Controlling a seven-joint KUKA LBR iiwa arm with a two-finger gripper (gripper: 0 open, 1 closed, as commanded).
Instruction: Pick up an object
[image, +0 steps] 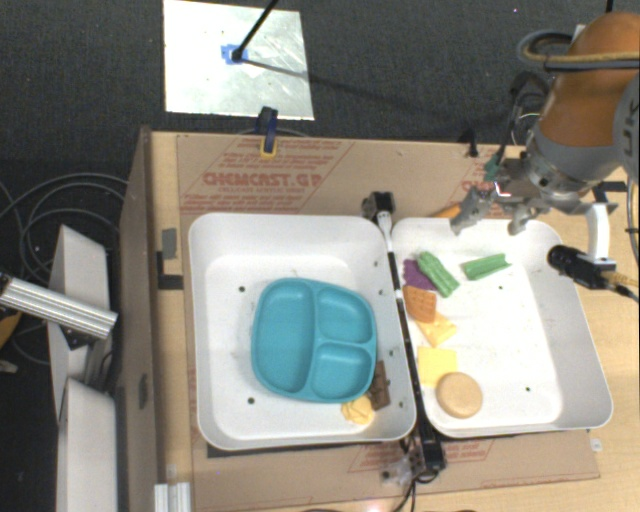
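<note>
Surface (330, 165): a brown board carrying both of my bins, with red lettering along its far part.
Left bin (225, 250): white and shallow, touching the right bin along their shared edge.
Right bin (560, 330): white and shallow, its objects gathered toward its left side.
My arm (590, 80): grey with an orange band, over the far right corner of the right bin.
Blue plate (312, 338): a three-compartment tray lying flat in the middle of the left bin.
My end effector (490, 218): hanging above the far edge of the right bin, fingers spread wide, nothing between them.
Tan round piece (460, 394): at the near left of the right bin, just beside the yellow pieces.
Yellow pieces (436, 358): flat, along the left wall of the right bin, between the tan round piece and the orange piece.
Green pieces (438, 272): two, at the far left of the right bin; the longer one lies slanted beside the purple piece, the shorter sits to its right.
Orange piece (420, 303): against the left wall, just near of the purple piece.
Purple piece (413, 273): far left, partly under the longer green piece.
Brown piece (381, 385): at the near right of the left bin, touching the plate's rim.
Small yellow piece (357, 410): just near of the plate, beside the brown piece.
</note>
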